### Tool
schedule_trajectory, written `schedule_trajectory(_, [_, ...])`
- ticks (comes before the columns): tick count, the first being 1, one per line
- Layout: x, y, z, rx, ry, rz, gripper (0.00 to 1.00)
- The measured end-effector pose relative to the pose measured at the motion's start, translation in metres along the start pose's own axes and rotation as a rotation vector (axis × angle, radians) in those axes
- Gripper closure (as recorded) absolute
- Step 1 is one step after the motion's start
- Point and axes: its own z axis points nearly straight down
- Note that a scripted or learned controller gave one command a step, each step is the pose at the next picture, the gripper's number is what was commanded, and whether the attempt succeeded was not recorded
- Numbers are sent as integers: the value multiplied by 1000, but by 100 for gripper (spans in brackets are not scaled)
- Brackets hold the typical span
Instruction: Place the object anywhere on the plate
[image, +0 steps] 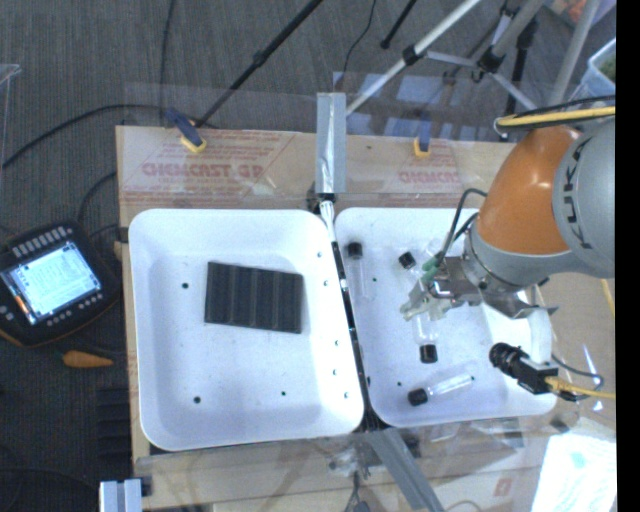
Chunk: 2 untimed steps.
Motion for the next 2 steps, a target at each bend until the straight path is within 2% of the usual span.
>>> schedule_trajectory(1, [71, 43, -2, 2, -3, 4, 100])
schedule_trajectory(2, [139, 39, 6, 3, -4, -56, 100])
